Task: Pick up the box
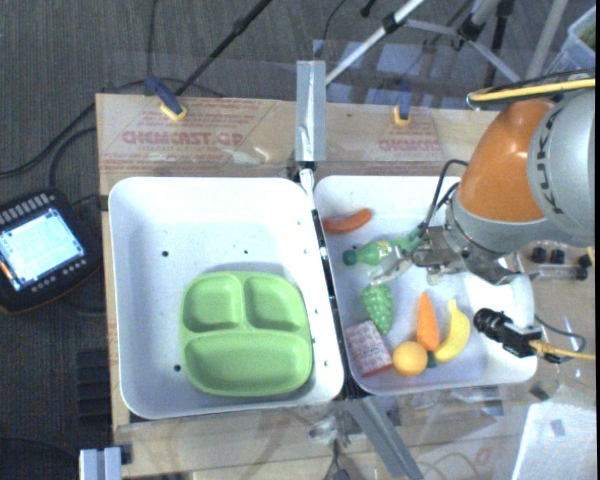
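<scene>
The box [367, 346] is small and pinkish-red with a pale label. It lies flat near the front left corner of the right bin [500, 368]. My gripper [404, 261] hangs over the middle of that bin, above and to the right of the box and apart from it. The gripper's tip is right next to a green bottle [365, 255]. The orange-banded wrist [505, 173] covers the bin's back right part.
Around the box lie green grapes [378, 306], a carrot [427, 320], a banana [456, 333] and an orange [410, 358] close on its right. A red sausage [347, 220] lies at the back. The left bin [150, 218] holds a green divided tray [246, 333].
</scene>
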Action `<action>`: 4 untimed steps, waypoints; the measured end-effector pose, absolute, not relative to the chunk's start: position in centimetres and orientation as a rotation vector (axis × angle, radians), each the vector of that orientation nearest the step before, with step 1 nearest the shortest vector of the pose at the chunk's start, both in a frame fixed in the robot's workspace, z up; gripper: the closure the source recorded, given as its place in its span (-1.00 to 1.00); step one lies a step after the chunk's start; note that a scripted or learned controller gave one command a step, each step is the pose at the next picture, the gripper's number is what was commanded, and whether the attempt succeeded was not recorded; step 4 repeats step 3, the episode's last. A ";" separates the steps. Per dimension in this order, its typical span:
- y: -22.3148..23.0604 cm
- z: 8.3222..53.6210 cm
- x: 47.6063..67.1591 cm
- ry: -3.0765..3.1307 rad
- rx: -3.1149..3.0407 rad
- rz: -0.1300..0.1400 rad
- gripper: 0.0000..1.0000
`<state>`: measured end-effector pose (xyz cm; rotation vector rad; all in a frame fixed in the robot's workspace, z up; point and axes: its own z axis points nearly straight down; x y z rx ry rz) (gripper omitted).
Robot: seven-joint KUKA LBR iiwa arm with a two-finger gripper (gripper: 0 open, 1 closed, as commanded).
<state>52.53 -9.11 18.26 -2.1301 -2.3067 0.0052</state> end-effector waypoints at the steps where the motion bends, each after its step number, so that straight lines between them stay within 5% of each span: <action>1: -5.8 18.3 53.3 -2.389 -2.038 0.006 -1.00; 2: -11.1 11.3 49.8 -2.264 -2.174 0.006 -1.00; 4: -9.9 9.5 49.1 -2.269 -2.202 -0.021 -1.00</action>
